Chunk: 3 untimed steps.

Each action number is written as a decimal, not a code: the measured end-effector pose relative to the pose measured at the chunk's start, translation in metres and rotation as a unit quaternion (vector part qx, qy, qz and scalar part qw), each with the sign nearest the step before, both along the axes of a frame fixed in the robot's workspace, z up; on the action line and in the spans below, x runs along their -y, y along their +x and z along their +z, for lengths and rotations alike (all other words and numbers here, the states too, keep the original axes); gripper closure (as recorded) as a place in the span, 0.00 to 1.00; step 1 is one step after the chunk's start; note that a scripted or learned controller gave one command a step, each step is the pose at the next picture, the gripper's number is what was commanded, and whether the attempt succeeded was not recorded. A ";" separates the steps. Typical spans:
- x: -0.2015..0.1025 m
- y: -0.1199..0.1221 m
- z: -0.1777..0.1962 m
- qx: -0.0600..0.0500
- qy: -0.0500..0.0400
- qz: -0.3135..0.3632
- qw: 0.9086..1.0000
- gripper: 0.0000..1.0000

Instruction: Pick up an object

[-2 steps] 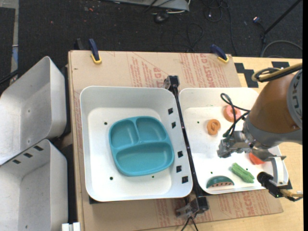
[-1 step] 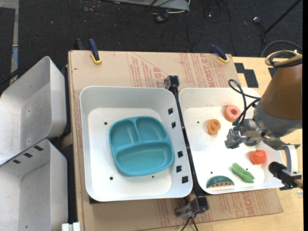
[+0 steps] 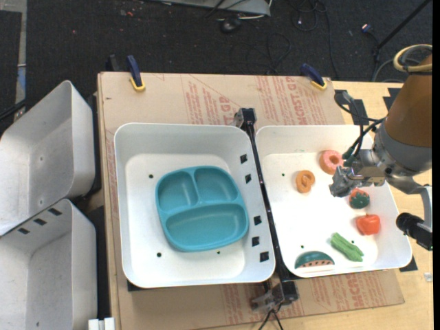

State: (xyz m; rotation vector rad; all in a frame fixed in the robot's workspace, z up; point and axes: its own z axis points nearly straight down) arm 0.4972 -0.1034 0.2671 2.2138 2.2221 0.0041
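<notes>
A teal three-compartment plastic plate (image 3: 201, 208) is set in the middle of the left shallow white bin (image 3: 130, 184). Everything else is laid out to the right of that plate, in the right shallow white bin (image 3: 289, 146) (the two bins touch): an orange ring (image 3: 305, 181) nearest, a pink ring (image 3: 331, 160) beyond it, and nearer the camera a red pepper toy (image 3: 368, 224), a green pod toy (image 3: 347, 247) and a watermelon-slice toy (image 3: 315, 260).

Left bin (image 3: 130, 184): holds a teal divided plate (image 3: 201, 208).
Surface (image 3: 192, 98): brown board, yellow clamps (image 3: 137, 81) at far edge.
Floor (image 3: 206, 40): dark, cables.
</notes>
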 end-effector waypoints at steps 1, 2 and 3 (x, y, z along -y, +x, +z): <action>-0.050 0.009 -0.015 -0.004 0.001 0.002 1.000 1.00; -0.101 0.017 -0.029 -0.004 0.002 0.002 1.000 1.00; -0.158 0.013 -0.024 -0.003 0.002 0.003 1.000 1.00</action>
